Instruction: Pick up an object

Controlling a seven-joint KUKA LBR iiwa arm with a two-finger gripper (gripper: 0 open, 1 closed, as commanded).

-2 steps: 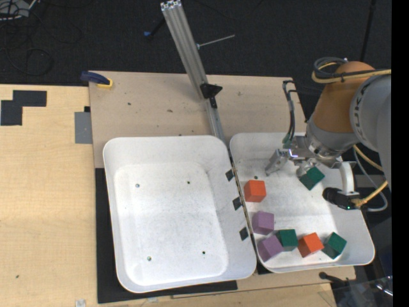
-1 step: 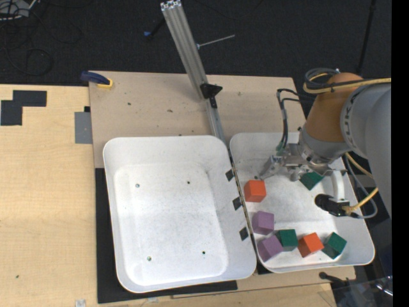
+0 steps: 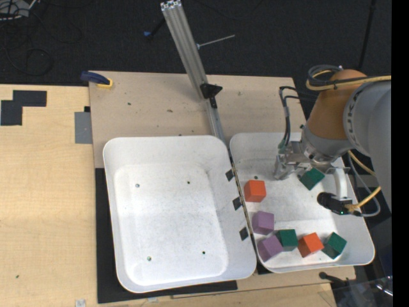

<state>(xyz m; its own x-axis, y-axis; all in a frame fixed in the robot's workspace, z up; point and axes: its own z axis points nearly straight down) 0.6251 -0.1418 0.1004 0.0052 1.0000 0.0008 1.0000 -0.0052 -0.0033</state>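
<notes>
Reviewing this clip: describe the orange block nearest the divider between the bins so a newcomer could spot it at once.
Start at the right-hand white bin. Near its left wall, about halfway down, sits an orange cube, alone, above a purple cube. The other orange cube lies lower, wedged between two green ones.

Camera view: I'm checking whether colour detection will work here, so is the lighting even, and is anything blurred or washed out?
Camera view: even light on both bins; the left bin is bright, nearly washed out; blocks like the orange block stay crisp with soft shadows; the background above the bench is dark; the gripper looks slightly soft.
</notes>
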